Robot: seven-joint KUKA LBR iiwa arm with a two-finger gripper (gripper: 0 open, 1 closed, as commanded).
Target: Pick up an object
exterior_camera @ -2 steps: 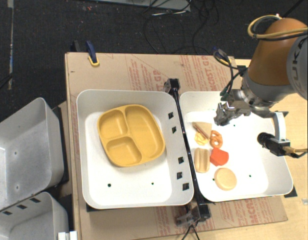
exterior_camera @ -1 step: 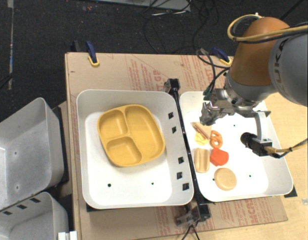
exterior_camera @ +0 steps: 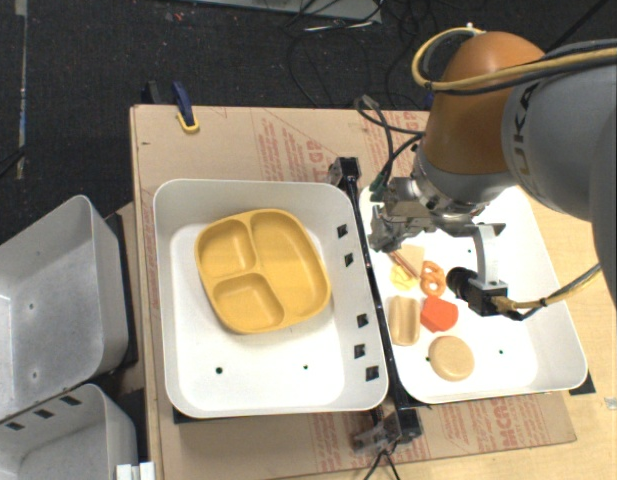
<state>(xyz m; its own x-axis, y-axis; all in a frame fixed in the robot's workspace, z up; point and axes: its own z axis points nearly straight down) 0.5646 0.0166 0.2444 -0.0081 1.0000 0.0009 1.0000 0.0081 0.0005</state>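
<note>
Tan round piece: nearest you, in the right bin, close to its front rim but apart from it.
Red-orange chunk: just behind the round piece; you cannot tell whether they touch.
Tan loaf-shaped piece: just left of the chunk, close by the bin's left wall.
Orange looped piece: behind the chunk, with a pale orange wedge just left of it.
Tool: your tool hangs over the right bin's far-left corner, just above the wedge. You cannot tell whether it is spread or pressed together.
Open room: bare white floor runs across the right bin's front-right part.
Left bin: a yellow divided plate sits toward the back, leaving you bare floor along the front rim.
Tabletop: brown board behind both bins.
</note>
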